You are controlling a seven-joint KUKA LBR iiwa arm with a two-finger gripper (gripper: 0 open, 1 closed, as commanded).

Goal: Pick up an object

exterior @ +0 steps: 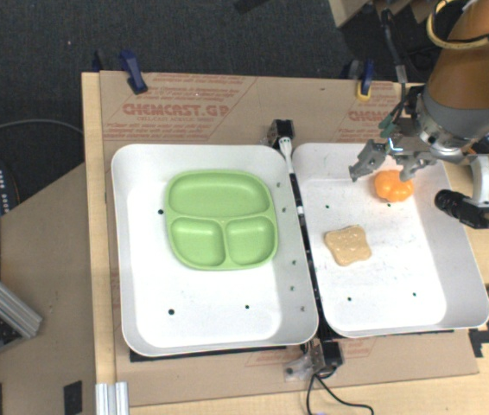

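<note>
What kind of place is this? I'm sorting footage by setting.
Probably a robotics lab bench: a robot arm reaching over two white bins, on cardboard sheeting held by clamps, with loose cables.

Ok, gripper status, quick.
Gripper: open, fingers spread above the orange object in the right bin; nothing held between them.
</note>
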